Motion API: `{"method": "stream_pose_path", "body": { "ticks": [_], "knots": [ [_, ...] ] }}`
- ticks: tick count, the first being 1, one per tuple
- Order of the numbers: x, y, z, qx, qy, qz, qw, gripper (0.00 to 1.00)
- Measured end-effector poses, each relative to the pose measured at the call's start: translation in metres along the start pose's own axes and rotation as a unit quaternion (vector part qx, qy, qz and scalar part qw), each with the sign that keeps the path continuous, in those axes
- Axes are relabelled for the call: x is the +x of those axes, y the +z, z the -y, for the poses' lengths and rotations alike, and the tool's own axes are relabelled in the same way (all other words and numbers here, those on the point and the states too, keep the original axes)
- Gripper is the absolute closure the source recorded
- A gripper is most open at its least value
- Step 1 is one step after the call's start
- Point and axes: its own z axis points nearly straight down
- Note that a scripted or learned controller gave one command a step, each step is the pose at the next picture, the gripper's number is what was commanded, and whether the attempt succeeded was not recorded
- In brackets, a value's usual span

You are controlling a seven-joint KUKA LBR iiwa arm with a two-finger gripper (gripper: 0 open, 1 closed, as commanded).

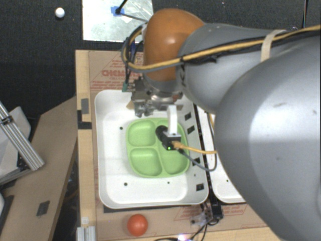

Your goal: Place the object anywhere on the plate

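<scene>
A dark speckled floor (pixel 35 49) surrounds the cardboard-topped bench (pixel 108 67); a crinkled silver sheet (pixel 118 14) lies beyond it, an aluminium rail (pixel 20 142) at left

Light is even and fairly bright from overhead, soft on the white bin (pixel 108 134) and green plate (pixel 145 152). The foil sheet (pixel 118 14) at 12 o'clock throws dull glare. The arm (pixel 261 99), close to the lens at 3 o'clock, looks soft and out of focus. Shadows under it are faint; the dark backdrop at 10 o'clock shows grain
</scene>
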Motion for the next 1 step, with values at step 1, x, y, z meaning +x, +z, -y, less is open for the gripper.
{"method": "stream_pose_path", "body": {
  "ticks": [1],
  "knots": [
    [-0.0018, -0.001, -0.0004, 0.0, 0.001, 0.0, 1.0, 0.0]
  ]
}}
